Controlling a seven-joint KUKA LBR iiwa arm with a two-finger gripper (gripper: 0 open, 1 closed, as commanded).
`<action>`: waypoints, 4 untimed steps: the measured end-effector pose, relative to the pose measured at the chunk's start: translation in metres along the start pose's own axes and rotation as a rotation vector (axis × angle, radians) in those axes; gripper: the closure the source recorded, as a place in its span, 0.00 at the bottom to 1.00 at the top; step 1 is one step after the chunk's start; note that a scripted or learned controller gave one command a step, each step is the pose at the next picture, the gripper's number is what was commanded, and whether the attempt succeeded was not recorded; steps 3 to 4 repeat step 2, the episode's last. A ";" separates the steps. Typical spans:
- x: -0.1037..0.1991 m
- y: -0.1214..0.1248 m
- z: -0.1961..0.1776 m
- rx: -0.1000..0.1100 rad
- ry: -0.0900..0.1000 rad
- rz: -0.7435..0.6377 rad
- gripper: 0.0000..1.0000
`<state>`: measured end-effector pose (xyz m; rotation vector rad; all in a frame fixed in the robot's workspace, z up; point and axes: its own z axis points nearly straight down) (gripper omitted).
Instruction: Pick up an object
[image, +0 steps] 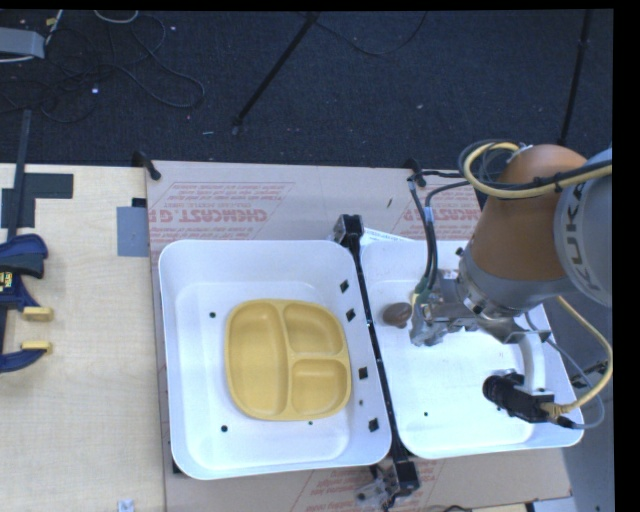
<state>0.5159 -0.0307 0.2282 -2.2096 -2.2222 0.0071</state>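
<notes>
The yellow divided tray (288, 360) looked like smooth matt plastic. Both white bins (190, 300) seemed glossy plastic, set on brown cardboard (230, 205) over pale wood bench (80, 400).

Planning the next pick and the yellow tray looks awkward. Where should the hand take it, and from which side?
Likely the yellow tray's outer rim, coming straight down from above. It lies flat in the left bin, so only its raised edge and the dividers between its three compartments offer anything to pinch.
</notes>
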 end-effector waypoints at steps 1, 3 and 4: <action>0.060 -0.003 -0.001 -0.001 -0.001 -0.001 1.00; 0.113 0.012 0.006 -0.001 -0.002 0.000 1.00; 0.113 0.012 0.006 -0.001 -0.002 0.000 1.00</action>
